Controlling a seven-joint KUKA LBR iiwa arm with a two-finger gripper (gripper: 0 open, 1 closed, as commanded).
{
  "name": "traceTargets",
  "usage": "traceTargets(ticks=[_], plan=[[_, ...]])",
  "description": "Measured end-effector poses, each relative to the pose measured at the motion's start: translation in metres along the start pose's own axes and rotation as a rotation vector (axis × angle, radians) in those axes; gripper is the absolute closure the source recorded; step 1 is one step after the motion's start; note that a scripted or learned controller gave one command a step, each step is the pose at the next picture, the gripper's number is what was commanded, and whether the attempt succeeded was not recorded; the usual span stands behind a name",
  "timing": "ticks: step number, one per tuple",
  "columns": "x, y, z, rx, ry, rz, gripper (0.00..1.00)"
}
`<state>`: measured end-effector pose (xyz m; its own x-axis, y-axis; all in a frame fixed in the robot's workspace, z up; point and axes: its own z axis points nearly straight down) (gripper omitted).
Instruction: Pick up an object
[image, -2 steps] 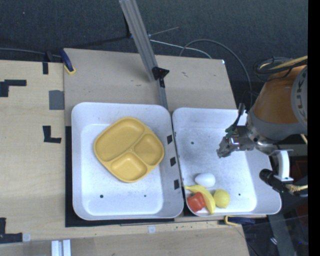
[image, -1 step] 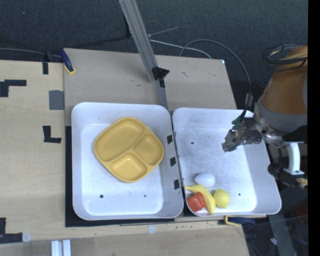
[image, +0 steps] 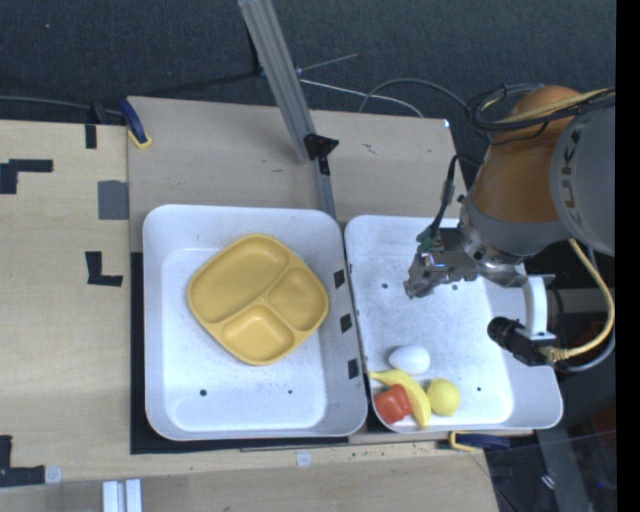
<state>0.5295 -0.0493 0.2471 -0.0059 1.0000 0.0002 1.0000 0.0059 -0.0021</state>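
Pale wood runs across the bench (image: 60, 300), and on it sit two shallow white bins side by side, seen from the fixed camera above at a slant. In the left bin (image: 170, 400) lies a yellow divided plate (image: 258, 298), three compartments, flat and alone. The right bin (image: 520, 400) has its clutter pushed into the near corner: a white egg (image: 409, 358), a banana (image: 408, 389) curling just below it, a red piece (image: 393, 403) tucked against the banana's left side, and a yellow round fruit (image: 443, 397) touching its right.

From the right the grey arm (image: 520, 190) leans in, and its gripper (image: 422, 280) hangs over bare bin floor in the upper half of the right bin, well apart from the little pile. Nothing sits between its fingers; whether they stand parted or together I cannot tell at this angle.

It looks to me like the approach stage, with no object picked yet. To do it well, the gripper should travel toward the near corner and choose the egg, which lies a little free of the others. Coming straight down with the fingers set across its narrow width would avoid nudging the banana, and the bin wall close by leaves little room for a slanted entry.
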Motion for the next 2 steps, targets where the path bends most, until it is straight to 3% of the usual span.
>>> traceTargets(ticks=[2], plan=[[0.103, 0.045, -0.004, -0.002, 0.001, -0.001, 1.00]])
